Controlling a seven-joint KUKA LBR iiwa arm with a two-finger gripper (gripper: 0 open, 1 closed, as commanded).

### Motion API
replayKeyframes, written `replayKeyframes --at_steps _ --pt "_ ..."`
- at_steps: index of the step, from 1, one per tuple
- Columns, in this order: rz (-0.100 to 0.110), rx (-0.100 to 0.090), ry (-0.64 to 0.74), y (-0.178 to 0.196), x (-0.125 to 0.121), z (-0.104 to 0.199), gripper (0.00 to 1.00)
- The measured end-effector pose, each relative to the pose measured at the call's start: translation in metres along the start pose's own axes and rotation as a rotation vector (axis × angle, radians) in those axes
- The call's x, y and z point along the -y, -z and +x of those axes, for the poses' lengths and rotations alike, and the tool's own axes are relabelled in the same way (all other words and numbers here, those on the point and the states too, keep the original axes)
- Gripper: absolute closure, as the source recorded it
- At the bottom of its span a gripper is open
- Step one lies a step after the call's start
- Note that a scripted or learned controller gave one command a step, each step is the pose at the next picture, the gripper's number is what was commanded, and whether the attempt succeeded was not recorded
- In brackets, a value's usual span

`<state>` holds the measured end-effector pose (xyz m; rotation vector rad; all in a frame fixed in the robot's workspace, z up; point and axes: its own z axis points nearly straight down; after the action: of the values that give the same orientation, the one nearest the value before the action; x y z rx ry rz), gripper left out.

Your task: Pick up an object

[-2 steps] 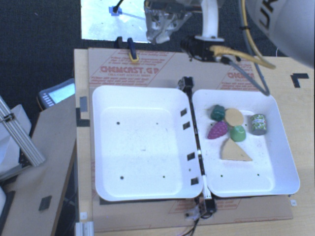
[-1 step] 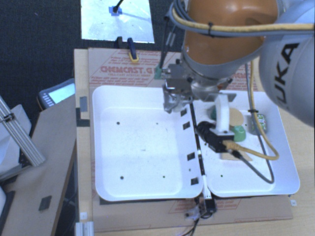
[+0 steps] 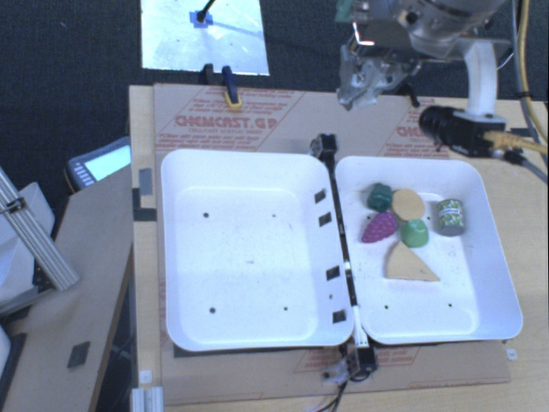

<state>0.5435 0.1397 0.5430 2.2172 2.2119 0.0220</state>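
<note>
Several small objects lie in the right bin: a dark teal lump, a tan round piece, a magenta berry-shaped piece, a green block, a grey-green can and a tan cheese-like wedge. My gripper hangs high above the bench behind the bins, over the cardboard, well clear of the objects. Nothing shows between its fingers.
The left bin sits beside the right one, joined by a black clipped seam. A shiny metal sheet lies at the back left. A yellow and blue clamp holds the cardboard's rear edge.
</note>
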Motion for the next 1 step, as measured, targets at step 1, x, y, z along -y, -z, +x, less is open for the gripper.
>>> replayKeyframes --at_steps 1 --pt "0.015 0.002 0.009 -0.0258 -0.0352 0.0554 1.0"
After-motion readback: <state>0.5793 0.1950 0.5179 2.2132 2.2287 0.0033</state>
